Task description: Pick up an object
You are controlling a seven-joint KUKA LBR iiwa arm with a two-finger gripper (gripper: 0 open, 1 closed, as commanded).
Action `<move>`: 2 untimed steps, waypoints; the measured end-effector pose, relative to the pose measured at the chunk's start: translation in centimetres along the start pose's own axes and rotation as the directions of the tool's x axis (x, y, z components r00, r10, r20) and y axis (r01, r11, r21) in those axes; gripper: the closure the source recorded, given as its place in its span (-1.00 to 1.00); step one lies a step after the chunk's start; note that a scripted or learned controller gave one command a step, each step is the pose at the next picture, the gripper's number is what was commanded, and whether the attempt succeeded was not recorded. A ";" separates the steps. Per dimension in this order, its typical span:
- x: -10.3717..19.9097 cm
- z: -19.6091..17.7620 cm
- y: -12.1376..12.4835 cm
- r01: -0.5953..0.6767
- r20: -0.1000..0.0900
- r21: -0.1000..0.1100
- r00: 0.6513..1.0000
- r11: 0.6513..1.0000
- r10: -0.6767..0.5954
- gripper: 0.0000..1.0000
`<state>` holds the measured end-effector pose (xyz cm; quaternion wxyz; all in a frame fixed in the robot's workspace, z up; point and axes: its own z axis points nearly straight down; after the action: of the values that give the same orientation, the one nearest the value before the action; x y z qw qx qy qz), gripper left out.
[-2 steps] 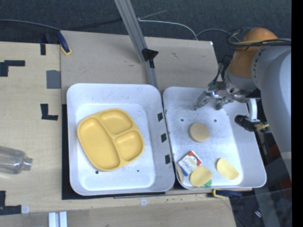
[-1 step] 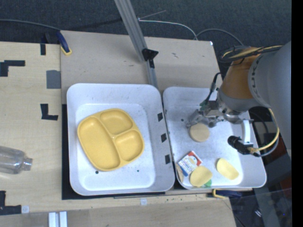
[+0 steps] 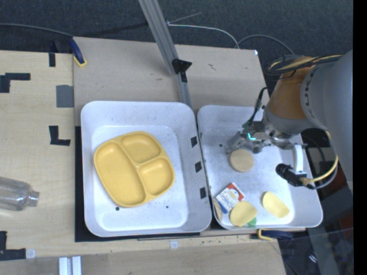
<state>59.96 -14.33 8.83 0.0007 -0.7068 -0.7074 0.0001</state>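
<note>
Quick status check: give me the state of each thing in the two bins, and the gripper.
Yellow divided plate: flat in left bin.
Tan round piece: right bin, just under gripper.
Small packet: lying flat near front edge.
Two yellow pieces: resting at front, apart.

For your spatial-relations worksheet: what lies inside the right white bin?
The right bin holds a round tan object beneath the claw, two yellow pieces and a small packet. Something green beneath one piece is mostly covered.
</note>
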 end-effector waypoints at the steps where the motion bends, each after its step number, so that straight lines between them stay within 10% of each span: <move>1: -0.8 0.0 -0.2 0.001 0.000 0.000 1.000 1.000 -0.001 -1.00; 2: -2.6 -1.7 4.1 0.002 0.002 -0.005 1.000 1.000 -0.002 -1.00</move>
<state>64.11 -16.91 10.50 -0.0016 -0.7061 -0.7081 -0.0010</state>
